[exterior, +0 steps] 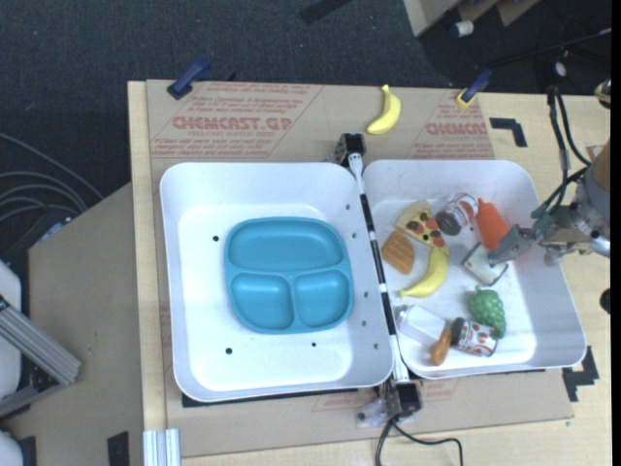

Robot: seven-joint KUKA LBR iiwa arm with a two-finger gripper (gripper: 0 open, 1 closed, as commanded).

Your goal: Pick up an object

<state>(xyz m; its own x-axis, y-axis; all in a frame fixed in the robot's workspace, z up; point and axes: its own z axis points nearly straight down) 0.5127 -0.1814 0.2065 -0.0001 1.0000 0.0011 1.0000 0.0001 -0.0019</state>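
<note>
Seemingly jaws beside carrot [492, 222] (aperture unclear)

The right bin [553, 328] holds the pickable objects, gathered in its left and middle parts. A pizza slice [420, 224] lies near the top, with a brown bread-like piece [399, 251] just below it and a yellow banana [431, 274] curving beneath both. A small can [456, 214] lies tipped on its side beside an orange carrot-like piece [492, 222]. Lower down sits a green leafy vegetable [487, 308], with a second can [477, 338] on its side just under it and a hot dog [442, 344] slanting to its left. A second banana [385, 114] rests on the worktop [243, 115] above the bins.
</note>
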